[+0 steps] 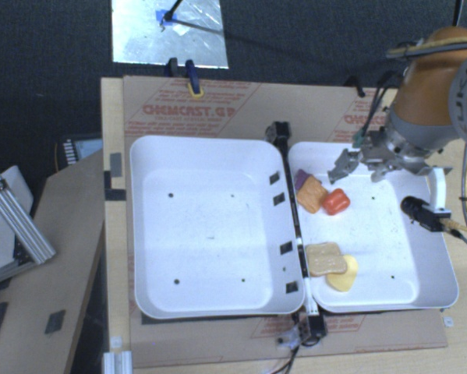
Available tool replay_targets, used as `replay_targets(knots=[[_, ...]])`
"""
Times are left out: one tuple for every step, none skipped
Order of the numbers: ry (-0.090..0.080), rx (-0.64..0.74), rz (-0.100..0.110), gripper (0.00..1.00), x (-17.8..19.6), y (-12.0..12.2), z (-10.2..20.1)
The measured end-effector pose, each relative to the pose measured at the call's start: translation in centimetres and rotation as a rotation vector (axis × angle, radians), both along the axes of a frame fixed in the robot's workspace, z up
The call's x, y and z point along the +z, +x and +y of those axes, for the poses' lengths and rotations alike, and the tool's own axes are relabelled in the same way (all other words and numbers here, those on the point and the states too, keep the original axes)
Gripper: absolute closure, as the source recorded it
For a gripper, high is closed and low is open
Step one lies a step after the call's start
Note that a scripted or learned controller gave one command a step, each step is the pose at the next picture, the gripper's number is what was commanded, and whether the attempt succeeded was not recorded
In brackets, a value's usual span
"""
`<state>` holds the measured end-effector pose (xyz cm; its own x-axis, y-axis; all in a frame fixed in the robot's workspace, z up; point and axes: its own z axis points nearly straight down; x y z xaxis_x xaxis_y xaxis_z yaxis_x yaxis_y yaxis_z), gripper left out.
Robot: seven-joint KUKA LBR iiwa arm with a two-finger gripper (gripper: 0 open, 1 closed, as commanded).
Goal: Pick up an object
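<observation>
From above, the worktop (116, 232) carries two shallow white bins side by side on a sheet of brown board (217, 104). Red lettering is printed on that board; along its far edge I can read "CHEMCAST" followed by what looks like "GP", and the same mark repeats, partly hidden, at the right and along the near edge.

The left bin (210, 224) shows a bare white floor with a few small dark dots. The right bin (389, 248) holds all the objects. Near its far left corner lies an orange block (311, 195) with a purple piece (302, 179) tucked just behind it, against the divider. Just beside the orange block, to its right, sits a red-orange rounded object (337, 202). Nearer the front, well apart from those, a tan slab (325, 259) lies against the divider, touching a pale yellow rounded piece (344, 274) on its right.

The arm (436, 84), grey with an orange band, reaches in from the right. Its end effector (358, 164) hangs over the far part of the right bin, just above and to the right of the red-orange object. Its fingers are spread apart and nothing sits between them.

A black fitting (420, 211) with a white bracket sits at the right bin's right side. Beyond the board lies a shiny silver sheet (169, 20) with a small blue mark, and a blue and yellow clamp (192, 80) grips the board's far edge.
</observation>
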<state>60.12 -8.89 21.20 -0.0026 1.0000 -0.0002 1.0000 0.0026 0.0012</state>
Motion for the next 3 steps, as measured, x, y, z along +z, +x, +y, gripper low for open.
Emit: replay_targets(knots=[[0.003,0.001,0.004,0.0,-13.3,1.3,0.8],[-0.001,0.001,-0.007,1.0,-11.4,1.6,0.6],[0.001,0.006,-0.016,1.0,4.6,0.2,4.1]])
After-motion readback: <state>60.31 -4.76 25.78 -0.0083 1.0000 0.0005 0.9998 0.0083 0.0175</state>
